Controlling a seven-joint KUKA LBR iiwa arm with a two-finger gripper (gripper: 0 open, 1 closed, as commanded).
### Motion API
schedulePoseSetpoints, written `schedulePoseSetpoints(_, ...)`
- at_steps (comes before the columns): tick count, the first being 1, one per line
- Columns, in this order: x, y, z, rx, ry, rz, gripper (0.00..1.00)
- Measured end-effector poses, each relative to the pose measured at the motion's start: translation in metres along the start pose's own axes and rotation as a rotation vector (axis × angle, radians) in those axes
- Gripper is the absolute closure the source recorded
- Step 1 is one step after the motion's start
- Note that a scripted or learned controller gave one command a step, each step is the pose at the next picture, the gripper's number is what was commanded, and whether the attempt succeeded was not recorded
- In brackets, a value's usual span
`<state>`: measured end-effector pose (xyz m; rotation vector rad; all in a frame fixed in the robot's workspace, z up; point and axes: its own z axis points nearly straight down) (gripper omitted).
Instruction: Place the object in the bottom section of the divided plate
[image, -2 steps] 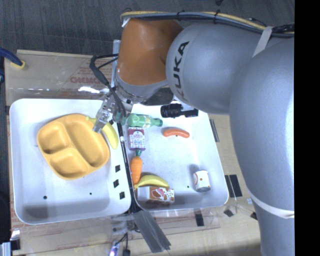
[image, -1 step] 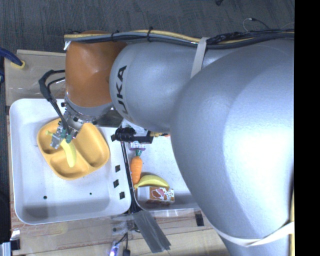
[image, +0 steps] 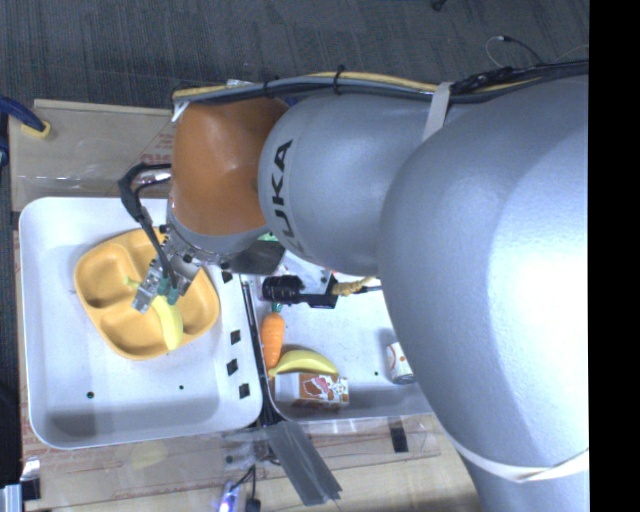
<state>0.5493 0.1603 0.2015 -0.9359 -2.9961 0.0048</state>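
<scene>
Grey arm (image: 470, 230) looms closest to us | hand (image: 160, 288) low over yellow divided plate (image: 100, 275) in left bin (image: 60, 400) | grip: we can't tell | banana-like yellow object (image: 170, 325) lies in plate's lower section, beneath the hand | carrot (image: 272, 340), banana (image: 303, 361) in right bin

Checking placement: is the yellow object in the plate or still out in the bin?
In. The yellow object lies within the divided plate, in its lower part, right under the gripper.
</scene>
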Motion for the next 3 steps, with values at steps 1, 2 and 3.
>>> schedulePoseSetpoints(1,-0.049,-0.012,-0.118,-0.003,-0.002,0.097,1.0)
schedulePoseSetpoints(2,0.0,0.032,-0.048,0.001,0.001,-0.017,1.0)
schedulePoseSetpoints(3,0.006,0.026,0.019,0.001,0.0,0.162,1.0)
